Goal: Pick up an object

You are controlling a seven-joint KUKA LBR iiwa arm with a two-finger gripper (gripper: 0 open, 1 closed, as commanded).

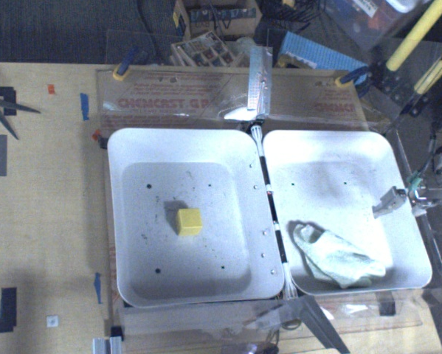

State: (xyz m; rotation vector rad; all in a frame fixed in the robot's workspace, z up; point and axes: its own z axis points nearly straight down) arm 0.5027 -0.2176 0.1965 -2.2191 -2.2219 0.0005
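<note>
Camera view, fixed overhead at a slant. Two shallow white bins side by side on a wooden bench (43, 220).

Left bin (132, 161): one small yellow block (190, 221) on the floor, roughly at center, a touch toward 5 o'clock. It sits alone, well apart from all walls, with a grey shadow just beside it at 10 o'clock. Dark specks and a few small holes dot the bin floor.

Right bin (331, 153): a crumpled pale cloth (337, 257), whitish-green, lying at 6 o'clock of the bin, near the front wall. A dark loop or cord edge shows at its 10 o'clock end. Upper half of this bin floor is bare, lightly scuffed.

Gripper (387, 202): a small grey metallic part pokes in over the right bin's 3 o'clock rim, coming from the frame's right edge. It hangs above the bin, apart from the cloth, which lies toward 7 o'clock of it. Too small and blurred; cannot tell if the pincer is spread or pressed together. Nothing visible between its tips.

Behind the bins at 12 o'clock: a clear plastic sheet (176, 94) with red print, held by clamps, and a metal strip (259, 83) standing above the seam between bins. Yellow pole (420, 28) at the top right corner.
</note>
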